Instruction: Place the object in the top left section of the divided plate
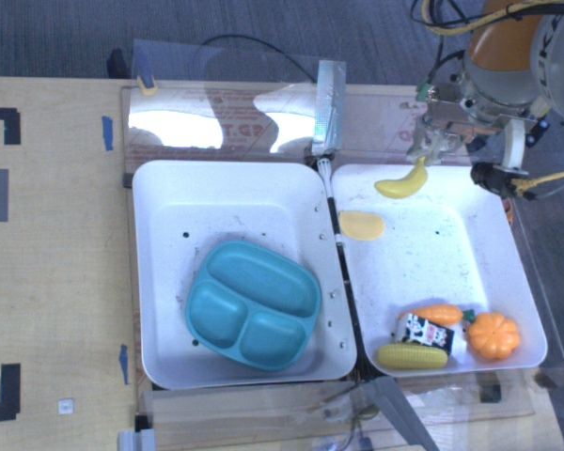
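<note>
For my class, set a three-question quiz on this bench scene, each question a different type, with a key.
1. True or false: the banana lies on the blue divided plate.
2. Which bin holds the plate? A) left bin B) right bin
3. Fill in: the pumpkin sits in the right bin's near-____ corner.

Key: 1 false, it is in the right bin, below the gripper; 2 A; 3 right.

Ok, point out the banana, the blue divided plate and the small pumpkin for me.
banana (401,185), camera view, middle of its curved yellow body.
blue divided plate (256,275), camera view, floor of its large upper section.
small pumpkin (494,335), camera view, centre of its orange body.
</note>
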